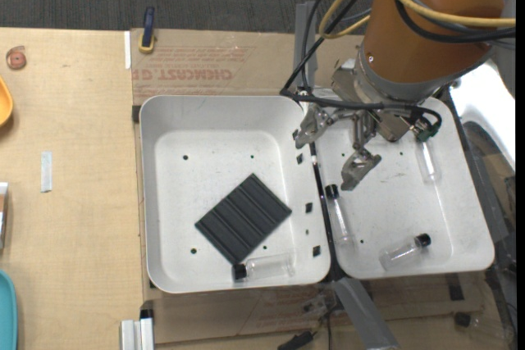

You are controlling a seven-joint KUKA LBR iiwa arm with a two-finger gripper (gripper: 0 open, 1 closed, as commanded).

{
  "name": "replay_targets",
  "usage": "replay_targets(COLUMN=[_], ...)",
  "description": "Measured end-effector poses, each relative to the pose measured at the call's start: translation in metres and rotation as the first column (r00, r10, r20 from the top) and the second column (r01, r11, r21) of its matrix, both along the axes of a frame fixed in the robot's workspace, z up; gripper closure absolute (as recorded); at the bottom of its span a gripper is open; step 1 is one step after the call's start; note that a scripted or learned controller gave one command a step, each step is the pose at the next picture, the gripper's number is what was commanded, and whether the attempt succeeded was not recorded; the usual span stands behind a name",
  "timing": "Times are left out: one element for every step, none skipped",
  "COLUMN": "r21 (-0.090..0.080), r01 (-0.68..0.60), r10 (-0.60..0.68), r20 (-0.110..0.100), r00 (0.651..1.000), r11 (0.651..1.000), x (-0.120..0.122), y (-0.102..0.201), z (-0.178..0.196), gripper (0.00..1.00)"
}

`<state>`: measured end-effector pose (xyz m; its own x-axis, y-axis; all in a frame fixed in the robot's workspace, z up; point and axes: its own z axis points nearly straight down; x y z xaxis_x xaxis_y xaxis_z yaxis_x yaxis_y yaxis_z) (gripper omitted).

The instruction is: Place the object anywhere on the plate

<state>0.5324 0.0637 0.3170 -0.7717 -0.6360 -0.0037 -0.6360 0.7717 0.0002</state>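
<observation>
- We see an evenly bright scene, lit from above.
- Glare whitens the patch just right of the right bin (459, 250), washing out detail there.
- The arm (431, 12) casts only a soft shadow on that bin's floor.
- The left bin (160, 176) and dark plate (244, 215) look sharp; the orange band shows a broad dull sheen.

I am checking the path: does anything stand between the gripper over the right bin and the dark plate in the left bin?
Yes. The adjoining walls of the two bins run between the gripper and the dark plate, so I think the path must go over them.
</observation>
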Motion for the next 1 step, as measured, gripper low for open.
replay_targets(r21=[0.0], r01=[-0.268], r10=[0.268], r20=[0.002], r00=[0.963], r11=[0.963], x=[0.0721], y=[0.0442], z=[-0.0167], gripper=[0.0])
